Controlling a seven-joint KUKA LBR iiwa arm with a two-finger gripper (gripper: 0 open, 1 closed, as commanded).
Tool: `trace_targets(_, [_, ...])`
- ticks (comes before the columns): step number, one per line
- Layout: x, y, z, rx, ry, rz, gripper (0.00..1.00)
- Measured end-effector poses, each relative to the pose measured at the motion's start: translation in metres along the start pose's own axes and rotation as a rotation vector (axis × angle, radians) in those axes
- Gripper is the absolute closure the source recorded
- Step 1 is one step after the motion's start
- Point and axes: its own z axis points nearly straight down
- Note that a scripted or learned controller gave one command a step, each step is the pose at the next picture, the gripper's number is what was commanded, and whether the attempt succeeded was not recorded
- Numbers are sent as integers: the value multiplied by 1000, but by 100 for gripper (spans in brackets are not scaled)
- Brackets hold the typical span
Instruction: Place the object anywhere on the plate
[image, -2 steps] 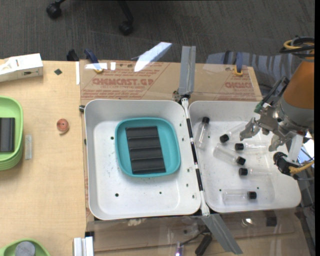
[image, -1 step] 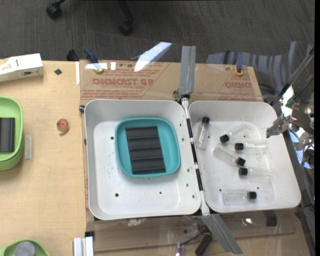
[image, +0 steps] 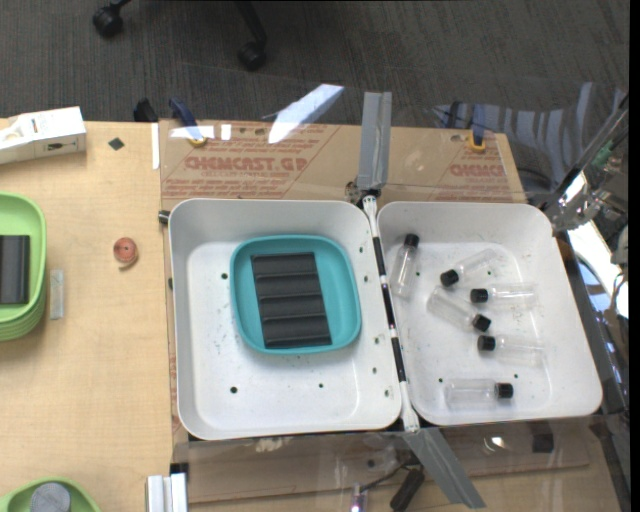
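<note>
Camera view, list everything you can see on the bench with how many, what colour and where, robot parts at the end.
Bins: two, white, side by side mid-bench.
Plate: one, teal, in the left bin.
Ridged block: one, dark grey, lying on the plate.
Vials: about six, clear with black caps, scattered in the right bin; exact count is hard to tell.
Cardboard sheet: one, brown with red print, behind the bins.
Green tray: one, light green, at the left edge, holding a dark object.
Small disc: one, reddish, on the wooden bench left of the bins.
White box: one, top left.
Arm: part of the rig at the right edge, too cropped to describe.
</note>
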Motion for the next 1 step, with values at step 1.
trace_targets(1, [8, 14, -112, 1, -1, 66, 0])
